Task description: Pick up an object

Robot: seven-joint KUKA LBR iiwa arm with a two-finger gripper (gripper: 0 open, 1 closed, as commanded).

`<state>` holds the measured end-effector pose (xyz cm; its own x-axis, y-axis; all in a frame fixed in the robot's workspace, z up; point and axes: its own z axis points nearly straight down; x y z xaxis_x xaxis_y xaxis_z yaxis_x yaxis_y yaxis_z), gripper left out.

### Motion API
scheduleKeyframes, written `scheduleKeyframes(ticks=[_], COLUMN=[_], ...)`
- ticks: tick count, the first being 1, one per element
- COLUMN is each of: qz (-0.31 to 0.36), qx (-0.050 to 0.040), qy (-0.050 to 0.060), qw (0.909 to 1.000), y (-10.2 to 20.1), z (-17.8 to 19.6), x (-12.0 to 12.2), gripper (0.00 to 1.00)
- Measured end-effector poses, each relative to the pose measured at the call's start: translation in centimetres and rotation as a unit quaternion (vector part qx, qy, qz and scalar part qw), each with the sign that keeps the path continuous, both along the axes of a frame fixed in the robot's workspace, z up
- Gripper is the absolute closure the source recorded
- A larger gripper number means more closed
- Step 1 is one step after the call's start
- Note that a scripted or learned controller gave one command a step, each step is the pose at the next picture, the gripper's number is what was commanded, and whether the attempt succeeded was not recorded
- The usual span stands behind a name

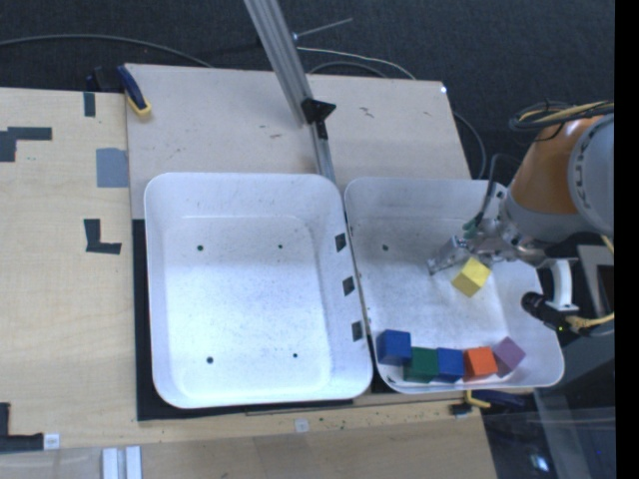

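Overhead view of two white bins on a wooden bench. The grey arm [559,193] reaches into the right bin [399,228]. Its claw [461,257] hangs just above and beside a yellow block [470,277], which sits tilted near the bin's middle; whether the claw is open or grips the block cannot be told. Along the near wall lie a blue block [393,345], a green block [423,363], a second blue block [450,363], an orange block [480,362] and a purple block [509,352].
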<state>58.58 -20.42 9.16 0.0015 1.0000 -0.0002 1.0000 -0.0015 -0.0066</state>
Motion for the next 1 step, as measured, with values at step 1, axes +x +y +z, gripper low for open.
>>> scheduleKeyframes(ticks=[1], qz=[0.001], qx=[0.0004], qy=[-0.001], qw=[1.0], y=[3.29], z=[0.04], x=[-4.64], gripper=[0.0])
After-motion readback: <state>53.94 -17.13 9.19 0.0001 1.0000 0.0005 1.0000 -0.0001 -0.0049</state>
